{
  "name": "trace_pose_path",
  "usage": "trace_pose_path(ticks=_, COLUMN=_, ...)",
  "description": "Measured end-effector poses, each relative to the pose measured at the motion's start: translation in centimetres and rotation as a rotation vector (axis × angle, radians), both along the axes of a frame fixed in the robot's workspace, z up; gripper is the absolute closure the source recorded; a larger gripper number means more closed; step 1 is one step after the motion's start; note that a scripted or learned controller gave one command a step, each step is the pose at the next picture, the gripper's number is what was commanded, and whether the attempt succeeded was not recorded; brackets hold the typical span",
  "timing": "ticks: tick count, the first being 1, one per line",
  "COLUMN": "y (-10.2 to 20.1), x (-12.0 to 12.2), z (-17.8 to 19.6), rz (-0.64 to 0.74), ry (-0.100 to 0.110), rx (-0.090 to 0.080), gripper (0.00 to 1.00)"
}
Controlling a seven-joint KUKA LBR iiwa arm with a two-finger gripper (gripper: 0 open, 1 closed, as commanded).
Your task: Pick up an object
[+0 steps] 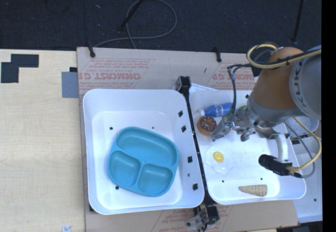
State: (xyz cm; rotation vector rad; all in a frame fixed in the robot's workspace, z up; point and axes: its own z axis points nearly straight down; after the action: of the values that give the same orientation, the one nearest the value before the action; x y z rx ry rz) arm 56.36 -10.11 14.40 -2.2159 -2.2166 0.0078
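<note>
Two white bins sit side by side on the table (37, 147). The left bin (97, 105) holds a blue divided plate (143, 160). In the right bin (239, 170), a donut (207, 125) lies near the far left corner with a blue bottle (218, 109) just behind it. An egg (218, 157) lies nearer the middle, and a cone (253, 190) lies by the near wall. The gripper (233, 128) is low over this bin, just right of the donut and near the bottle; whether it is open or closed cannot be told, and nothing is seen held in it.
</note>
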Motion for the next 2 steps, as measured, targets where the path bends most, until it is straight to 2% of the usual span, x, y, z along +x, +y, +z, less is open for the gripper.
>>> trace_pose_path(ticks=1, y=0.1, x=-0.1, z=-5.4, rz=0.0, ry=0.0, rx=0.0, gripper=0.0)
trace_pose_path(ticks=2, y=0.0, x=-0.1, z=-4.1, rz=-0.007, ry=-0.002, rx=0.0, gripper=1.0)
